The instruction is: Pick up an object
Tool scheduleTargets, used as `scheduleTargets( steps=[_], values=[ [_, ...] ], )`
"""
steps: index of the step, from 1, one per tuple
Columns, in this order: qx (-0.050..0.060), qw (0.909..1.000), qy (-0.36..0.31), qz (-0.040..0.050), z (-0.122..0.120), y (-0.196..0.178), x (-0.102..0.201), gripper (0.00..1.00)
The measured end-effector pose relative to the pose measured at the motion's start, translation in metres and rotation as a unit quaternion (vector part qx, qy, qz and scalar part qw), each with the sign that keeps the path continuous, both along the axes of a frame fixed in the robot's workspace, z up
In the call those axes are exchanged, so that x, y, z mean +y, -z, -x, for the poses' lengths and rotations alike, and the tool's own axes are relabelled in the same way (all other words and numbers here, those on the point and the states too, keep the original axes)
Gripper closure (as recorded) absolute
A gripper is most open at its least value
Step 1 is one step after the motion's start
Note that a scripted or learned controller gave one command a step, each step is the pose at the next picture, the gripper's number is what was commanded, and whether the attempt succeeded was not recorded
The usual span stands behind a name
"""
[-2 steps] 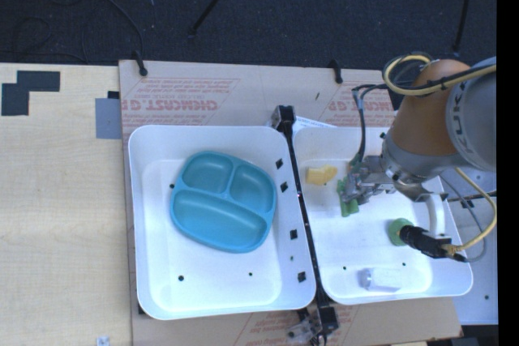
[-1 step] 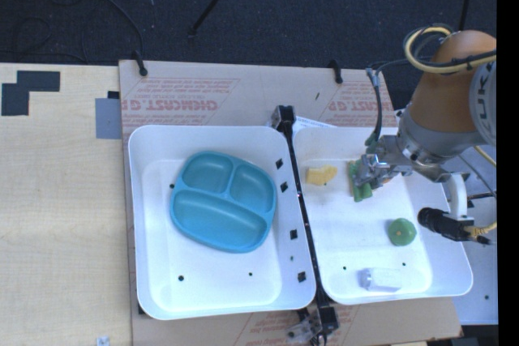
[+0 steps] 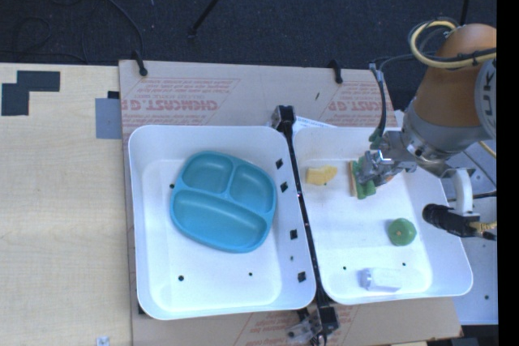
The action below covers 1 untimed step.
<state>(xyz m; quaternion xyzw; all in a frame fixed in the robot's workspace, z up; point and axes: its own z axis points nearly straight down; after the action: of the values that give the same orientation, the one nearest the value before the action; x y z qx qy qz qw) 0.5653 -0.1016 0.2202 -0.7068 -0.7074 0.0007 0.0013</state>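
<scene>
The small green and orange stick-shaped toy (image 3: 362, 179) stands up on its long end in the right white plastic bin (image 3: 454, 275), near the back wall. The grey two-finger gripper (image 3: 375, 169) is right on top of it, touching. I cannot tell its grip. A yellow chunk (image 3: 321, 175) lies just left

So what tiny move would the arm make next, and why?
Probably a short drop straight down: the gripper sits right above the green and orange object near the right bin's back wall. I cannot tell if it has a hold.
</scene>
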Motion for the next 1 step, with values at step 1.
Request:
scheduleTargets(
  steps=[1],
  values=[
    [0.002,1.0000,-0.002,-0.0008,-0.0051,0.0079,0.0559,1.00]
  ],
)
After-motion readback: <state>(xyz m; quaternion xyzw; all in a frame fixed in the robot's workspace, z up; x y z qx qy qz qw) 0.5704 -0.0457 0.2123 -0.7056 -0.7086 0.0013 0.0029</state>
